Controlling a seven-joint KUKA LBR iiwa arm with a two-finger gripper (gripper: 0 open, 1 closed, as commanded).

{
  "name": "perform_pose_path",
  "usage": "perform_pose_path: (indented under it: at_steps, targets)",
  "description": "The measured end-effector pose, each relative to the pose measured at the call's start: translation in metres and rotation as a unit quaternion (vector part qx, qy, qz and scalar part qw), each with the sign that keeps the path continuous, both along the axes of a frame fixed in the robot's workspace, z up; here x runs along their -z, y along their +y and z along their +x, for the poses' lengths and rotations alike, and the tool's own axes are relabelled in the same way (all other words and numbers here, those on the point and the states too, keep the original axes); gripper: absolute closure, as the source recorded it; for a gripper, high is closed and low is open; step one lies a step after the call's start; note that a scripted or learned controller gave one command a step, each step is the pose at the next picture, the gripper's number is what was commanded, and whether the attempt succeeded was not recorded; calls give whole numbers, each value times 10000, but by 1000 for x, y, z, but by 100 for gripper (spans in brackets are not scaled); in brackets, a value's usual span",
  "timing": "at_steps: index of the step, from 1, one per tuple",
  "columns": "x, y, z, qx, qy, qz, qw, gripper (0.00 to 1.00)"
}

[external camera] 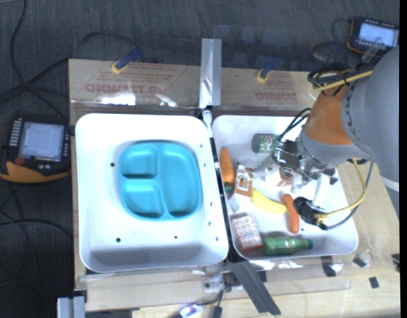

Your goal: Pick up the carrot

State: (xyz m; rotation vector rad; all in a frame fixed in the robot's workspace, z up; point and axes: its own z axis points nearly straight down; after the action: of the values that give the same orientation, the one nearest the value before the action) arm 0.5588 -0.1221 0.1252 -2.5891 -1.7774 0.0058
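Carrot tight against right bin's left wall

I see the carrot lying tight along the right bin's left wall, so there's no room to pass on that side. A packet crowds its right flank. The banana, a second orange piece, the bottle and the can clutter the middle (open floor only top centre). The left bin's rim around the blue tray is open.
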Motion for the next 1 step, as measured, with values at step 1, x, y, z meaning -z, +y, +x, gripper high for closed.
perform_pose_path:
  at_steps: [1]
  targets:
    - [-179, -17, -18, -318, -4, -9, 9995, 0]
